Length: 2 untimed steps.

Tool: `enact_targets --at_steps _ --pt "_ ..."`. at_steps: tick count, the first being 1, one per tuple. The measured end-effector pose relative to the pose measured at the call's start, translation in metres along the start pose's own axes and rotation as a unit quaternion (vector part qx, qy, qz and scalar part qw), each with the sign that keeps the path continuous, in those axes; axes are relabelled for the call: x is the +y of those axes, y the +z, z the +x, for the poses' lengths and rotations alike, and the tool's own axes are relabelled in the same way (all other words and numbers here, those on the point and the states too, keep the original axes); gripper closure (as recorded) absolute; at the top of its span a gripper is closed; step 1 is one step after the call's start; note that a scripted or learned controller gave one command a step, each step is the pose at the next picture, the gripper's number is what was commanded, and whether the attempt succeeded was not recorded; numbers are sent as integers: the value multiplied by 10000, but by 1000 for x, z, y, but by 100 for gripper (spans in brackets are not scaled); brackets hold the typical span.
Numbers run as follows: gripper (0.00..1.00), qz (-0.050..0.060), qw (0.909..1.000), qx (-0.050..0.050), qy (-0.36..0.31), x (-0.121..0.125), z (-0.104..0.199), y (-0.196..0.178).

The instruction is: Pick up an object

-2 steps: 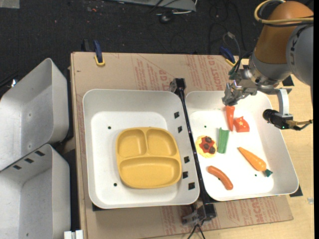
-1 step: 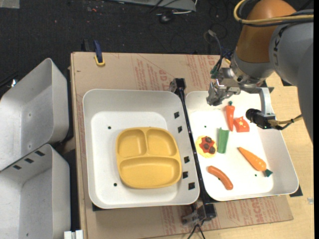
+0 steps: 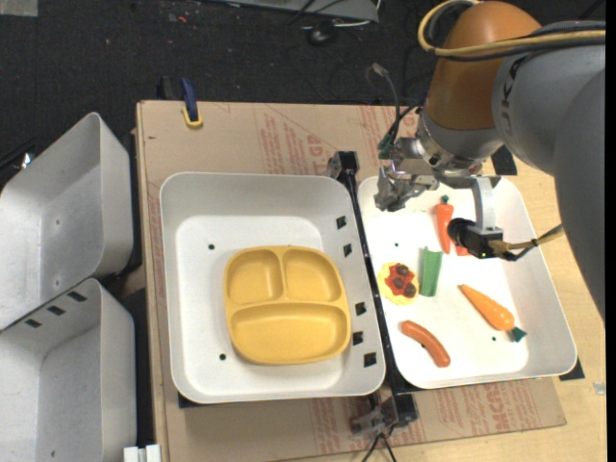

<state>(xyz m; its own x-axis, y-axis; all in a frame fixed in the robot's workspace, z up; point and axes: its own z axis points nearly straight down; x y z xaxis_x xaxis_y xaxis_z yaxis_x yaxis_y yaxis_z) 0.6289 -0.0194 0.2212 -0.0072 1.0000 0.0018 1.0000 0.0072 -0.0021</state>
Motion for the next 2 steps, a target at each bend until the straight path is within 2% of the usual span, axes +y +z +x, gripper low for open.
enact_targets --at_steps 1,2 --pt "100 9 10000 -4 2 -15 50 9" --pt "100 -3 10000 -3 -1 -30 96 -5"
